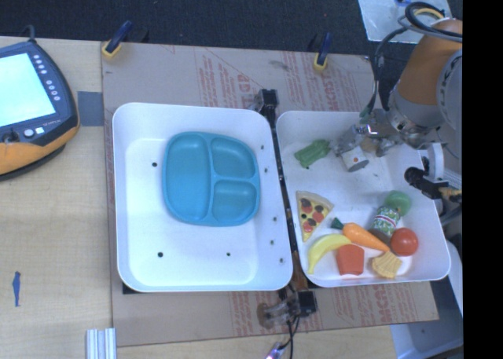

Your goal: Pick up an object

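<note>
My gripper hangs low over the far part of the right bin, with the arm coming in from the right. A green toy vegetable lies just left of it, apart from it. Toward the bin's near side lie a pizza slice, a banana, a carrot, a red block, a tomato, a green bottle and a yellow waffle piece. I see nothing held in the gripper.
The left bin holds a blue divided plate. A tablet in an orange case lies at the far left of the bench. Clamps stand at the board's back edge. Cables hang beside the arm.
</note>
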`<state>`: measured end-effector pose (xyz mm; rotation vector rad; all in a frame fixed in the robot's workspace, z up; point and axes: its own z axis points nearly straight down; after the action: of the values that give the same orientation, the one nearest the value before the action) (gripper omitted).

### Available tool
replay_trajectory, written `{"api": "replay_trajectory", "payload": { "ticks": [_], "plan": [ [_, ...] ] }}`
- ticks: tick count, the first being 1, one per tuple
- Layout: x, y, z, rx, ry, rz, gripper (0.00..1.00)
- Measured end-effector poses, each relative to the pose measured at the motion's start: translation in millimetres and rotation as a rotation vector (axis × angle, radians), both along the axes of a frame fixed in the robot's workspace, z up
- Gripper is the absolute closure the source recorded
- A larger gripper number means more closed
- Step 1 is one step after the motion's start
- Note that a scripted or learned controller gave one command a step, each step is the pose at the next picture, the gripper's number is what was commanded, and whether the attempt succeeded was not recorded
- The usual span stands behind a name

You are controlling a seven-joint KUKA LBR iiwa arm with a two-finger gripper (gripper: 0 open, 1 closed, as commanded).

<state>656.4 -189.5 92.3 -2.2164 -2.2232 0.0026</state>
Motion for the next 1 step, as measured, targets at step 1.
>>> {"api": "replay_trajectory", "payload": {
  "ticks": [1],
  "plan": [
    [0.0,-4.4,-0.2,0.002,0.001,0.000,0.00]
  ]
}}
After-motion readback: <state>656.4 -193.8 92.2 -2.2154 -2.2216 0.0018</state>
